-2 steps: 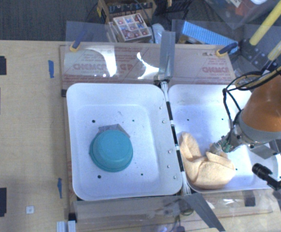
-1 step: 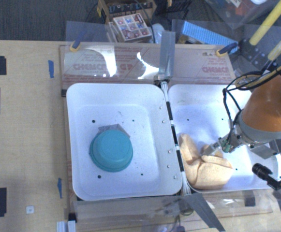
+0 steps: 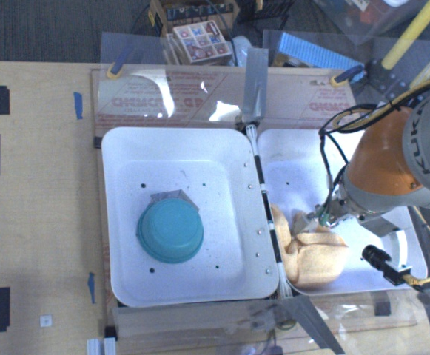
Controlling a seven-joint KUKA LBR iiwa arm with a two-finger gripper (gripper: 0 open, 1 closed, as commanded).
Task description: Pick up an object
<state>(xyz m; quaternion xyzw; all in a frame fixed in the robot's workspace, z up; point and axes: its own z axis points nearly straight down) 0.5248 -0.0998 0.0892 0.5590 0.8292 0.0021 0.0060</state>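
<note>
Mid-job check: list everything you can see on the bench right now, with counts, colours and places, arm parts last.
Shallow white plastic bins: 2, white, side by side; left bin, right bin.
Round teal plastic bowl: 1, teal, upside down in the left bin, lower left of centre.
Flat grey patch: 1, grey, on the left bin's floor, partly under the bowl.
Tan rounded soft objects: a cluster, count unclear, tan, lower left of the right bin.
Robot arm: 1, grey with orange band, above the right bin.
Tool: 1, dark, just above the tan cluster.
</note>
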